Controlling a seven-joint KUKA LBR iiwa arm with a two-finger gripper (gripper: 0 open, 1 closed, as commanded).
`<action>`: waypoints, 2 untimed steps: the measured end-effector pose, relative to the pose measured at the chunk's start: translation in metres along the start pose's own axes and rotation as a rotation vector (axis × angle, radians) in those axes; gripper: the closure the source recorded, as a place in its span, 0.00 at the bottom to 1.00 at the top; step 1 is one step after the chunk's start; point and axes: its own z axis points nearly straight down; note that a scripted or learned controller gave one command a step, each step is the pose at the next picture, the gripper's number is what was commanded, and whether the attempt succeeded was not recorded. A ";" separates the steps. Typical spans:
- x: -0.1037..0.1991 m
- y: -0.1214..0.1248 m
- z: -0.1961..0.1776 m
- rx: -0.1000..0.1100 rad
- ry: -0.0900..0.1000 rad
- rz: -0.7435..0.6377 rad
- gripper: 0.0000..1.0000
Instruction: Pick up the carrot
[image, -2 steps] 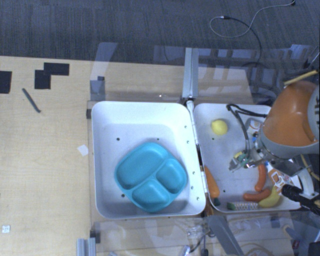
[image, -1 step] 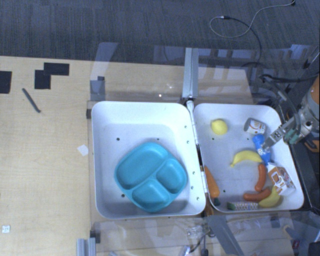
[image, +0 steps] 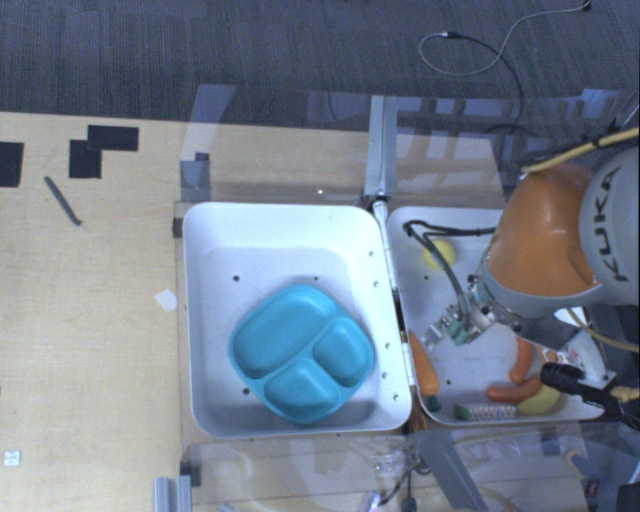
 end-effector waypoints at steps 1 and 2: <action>0.000 0.000 0.000 -0.001 0.000 0.000 0.00; -0.079 0.017 -0.041 -0.003 -0.004 -0.052 0.00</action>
